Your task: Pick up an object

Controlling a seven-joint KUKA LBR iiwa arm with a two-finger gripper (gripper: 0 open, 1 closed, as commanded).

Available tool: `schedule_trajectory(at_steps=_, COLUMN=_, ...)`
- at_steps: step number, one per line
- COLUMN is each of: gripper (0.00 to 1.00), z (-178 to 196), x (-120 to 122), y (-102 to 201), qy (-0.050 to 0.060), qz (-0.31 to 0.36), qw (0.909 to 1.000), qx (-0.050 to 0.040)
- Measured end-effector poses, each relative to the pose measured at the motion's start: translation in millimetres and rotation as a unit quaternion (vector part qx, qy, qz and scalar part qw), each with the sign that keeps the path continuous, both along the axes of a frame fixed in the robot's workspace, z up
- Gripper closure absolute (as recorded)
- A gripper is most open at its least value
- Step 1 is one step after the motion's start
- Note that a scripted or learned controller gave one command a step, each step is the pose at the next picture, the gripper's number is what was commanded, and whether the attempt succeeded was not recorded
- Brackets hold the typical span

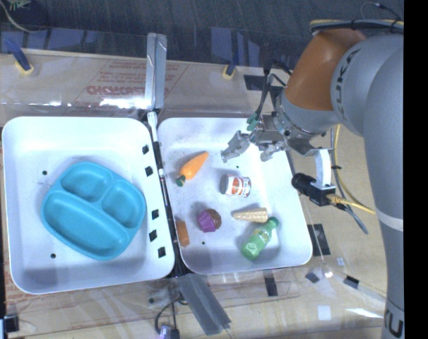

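Observation:
My gripper hangs over the back of the right bin, its two grey fingers spread apart with nothing between them. Just below it lies a red and white can on its side. An orange carrot lies to the gripper's left. Nearer the front are a purple toy vegetable, a pale corn cob and a green bottle. A small orange-brown piece rests against the bin's left wall.
The left bin holds a blue divided plate. A metal bar stands at the divider between the bins. The arm's grey body and orange band fill the upper right, with cables beside the right bin.

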State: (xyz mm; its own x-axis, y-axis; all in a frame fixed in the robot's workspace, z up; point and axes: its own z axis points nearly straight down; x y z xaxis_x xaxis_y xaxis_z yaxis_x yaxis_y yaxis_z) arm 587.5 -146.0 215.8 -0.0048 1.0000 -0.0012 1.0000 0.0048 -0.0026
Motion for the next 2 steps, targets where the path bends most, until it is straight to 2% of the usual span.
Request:
schedule_trajectory(at_steps=1, gripper=0.00, z=-125, x=14, y=51, qy=-0.001, qz=0.002, qw=1.0000, qx=0.0000)
schedule_trajectory(at_steps=2, gripper=1.00, z=-115, x=14, y=51, qy=0.001, qz=0.003, qw=1.0000, qx=0.0008)
